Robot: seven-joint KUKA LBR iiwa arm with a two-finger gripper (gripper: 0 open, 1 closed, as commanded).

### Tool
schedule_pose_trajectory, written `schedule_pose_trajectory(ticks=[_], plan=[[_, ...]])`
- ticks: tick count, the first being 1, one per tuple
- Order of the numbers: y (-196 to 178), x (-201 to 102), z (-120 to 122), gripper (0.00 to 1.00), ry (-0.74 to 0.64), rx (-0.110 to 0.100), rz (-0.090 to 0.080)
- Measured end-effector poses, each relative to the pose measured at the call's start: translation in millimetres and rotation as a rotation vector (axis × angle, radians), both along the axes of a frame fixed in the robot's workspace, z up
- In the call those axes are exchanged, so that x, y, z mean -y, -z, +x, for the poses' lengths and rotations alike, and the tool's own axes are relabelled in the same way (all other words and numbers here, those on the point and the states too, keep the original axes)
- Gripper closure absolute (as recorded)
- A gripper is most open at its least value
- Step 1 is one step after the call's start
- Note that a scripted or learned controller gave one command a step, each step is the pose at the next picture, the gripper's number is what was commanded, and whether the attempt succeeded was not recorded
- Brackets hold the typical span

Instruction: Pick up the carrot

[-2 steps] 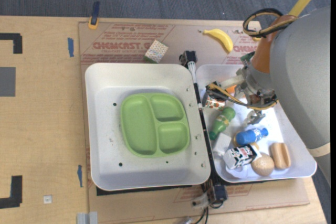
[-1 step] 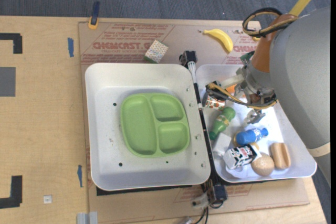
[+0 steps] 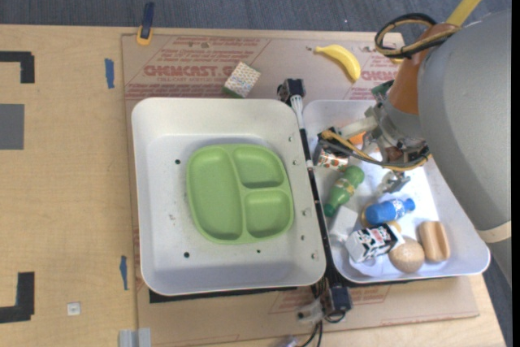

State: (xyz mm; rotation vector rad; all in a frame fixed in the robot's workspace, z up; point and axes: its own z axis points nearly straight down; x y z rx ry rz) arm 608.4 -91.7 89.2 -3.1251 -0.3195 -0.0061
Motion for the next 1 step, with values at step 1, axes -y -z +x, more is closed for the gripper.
schedule_pose_trajectory(ticks=[1], plan=[[0.5,2.0,18.1,0.00,-0.006,0.000,0.000]])
